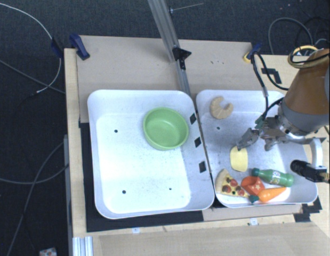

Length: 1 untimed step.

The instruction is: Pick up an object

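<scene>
The end effector (254, 138) hangs over the right white bin (236, 108) with fingers spread wide, gripping nothing. Just below its fingertip lies a pale yellow rounded toy (239, 159); a green plastic bowl (165, 128) sits in the left white bin (122, 169).

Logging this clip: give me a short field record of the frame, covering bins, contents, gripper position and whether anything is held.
left bin: holds a green bowl near its upper right
right bin: holds the toy food
croissant: upper part of right bin, alone
yellow piece: mid bin, just below the gripper
near-edge cluster: pizza slice, green bottle, red piece, carrot
gripper: over the right bin, above the yellow piece
held: nothing seen between the fingers
</scene>
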Available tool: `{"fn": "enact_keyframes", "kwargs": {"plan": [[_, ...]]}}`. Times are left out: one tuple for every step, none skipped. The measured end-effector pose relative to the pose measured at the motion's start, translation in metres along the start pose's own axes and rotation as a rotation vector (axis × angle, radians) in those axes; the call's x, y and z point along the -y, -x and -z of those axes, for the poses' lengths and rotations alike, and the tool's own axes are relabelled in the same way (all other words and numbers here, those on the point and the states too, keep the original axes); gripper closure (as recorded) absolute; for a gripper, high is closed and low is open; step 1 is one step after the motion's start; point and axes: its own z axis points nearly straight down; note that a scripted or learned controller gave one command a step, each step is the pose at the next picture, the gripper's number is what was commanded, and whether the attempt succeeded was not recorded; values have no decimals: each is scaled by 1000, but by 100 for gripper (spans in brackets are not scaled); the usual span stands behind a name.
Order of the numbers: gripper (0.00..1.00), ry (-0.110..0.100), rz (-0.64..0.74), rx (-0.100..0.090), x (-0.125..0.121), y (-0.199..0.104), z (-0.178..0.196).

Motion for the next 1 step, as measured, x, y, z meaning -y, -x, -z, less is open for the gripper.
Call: {"fn": "enact_keyframes", "kwargs": {"plan": [[100,10,1,0,-2,-1,16]]}}
